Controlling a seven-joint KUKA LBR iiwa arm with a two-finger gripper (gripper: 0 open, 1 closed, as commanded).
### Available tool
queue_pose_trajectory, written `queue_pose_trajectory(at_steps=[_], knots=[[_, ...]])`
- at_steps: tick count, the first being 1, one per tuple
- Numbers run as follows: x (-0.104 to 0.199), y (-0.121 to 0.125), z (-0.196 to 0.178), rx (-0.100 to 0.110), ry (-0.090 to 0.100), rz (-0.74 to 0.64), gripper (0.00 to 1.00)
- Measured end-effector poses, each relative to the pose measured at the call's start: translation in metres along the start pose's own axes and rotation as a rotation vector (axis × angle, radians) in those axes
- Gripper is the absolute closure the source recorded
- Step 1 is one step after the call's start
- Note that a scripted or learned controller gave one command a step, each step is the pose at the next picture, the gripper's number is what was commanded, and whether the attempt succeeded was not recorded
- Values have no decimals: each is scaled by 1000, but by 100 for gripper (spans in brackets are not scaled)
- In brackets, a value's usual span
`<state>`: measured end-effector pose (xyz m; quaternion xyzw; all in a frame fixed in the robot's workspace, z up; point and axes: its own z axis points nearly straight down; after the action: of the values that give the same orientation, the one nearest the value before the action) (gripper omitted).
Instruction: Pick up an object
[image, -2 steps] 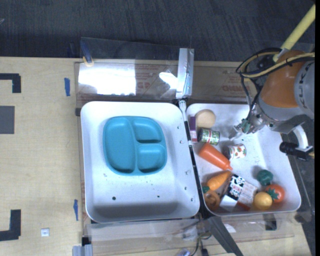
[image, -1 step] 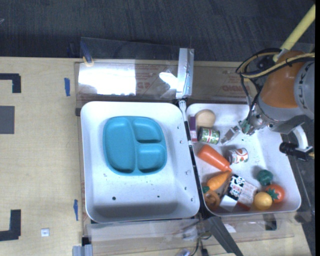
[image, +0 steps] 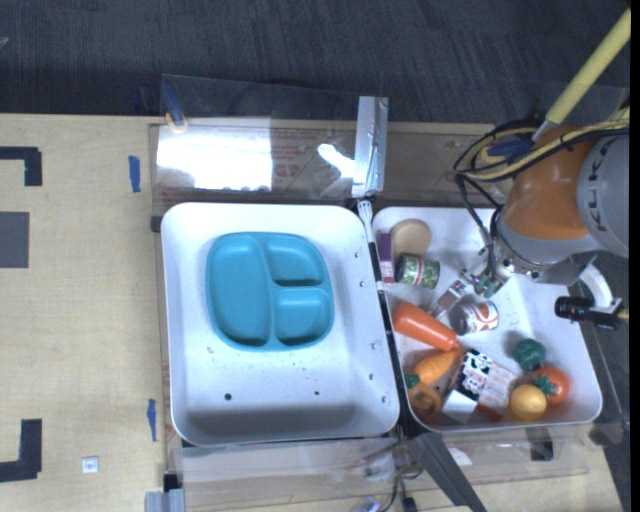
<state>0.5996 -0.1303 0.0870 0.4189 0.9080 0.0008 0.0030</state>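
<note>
1. The grey arm (image: 560, 215) with its orange band reaches in from the right over the right bin (image: 585, 345); its bulk is cut off at the picture's edge.
2. The gripper (image: 478, 292) hangs low in the middle of that bin, among metallic parts that blur together, so whether it is apart or together cannot be told.
3. Just below it sits a small silver-and-red can (image: 483, 317), touching or nearly touching the gripper; which of the two is unclear.
4. Left of the gripper a green-labelled can (image: 418, 270) lies on its side, with a tan round object (image: 410, 237) behind it.
5. An orange carrot-like toy (image: 425, 326) lies slantwise near the bin's left wall, a second orange piece (image: 435, 367) below it.
6. Along the front wall crowd a black-and-white carton (image: 482, 380), a yellow fruit (image: 528, 401), a red tomato-like toy (image: 551, 383) and a green piece (image: 528, 352), partly overlapping.
7. The left bin (image: 190, 330) holds a blue divided tray (image: 270, 290).
8. A clear sheet (image: 260, 150) behind the bins glares white on the table (image: 75, 300).
</note>
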Motion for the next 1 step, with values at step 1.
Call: queue_pose_trajectory(at_steps=[1], knots=[[13, 26, 0, -1, -2, -62, 0]])
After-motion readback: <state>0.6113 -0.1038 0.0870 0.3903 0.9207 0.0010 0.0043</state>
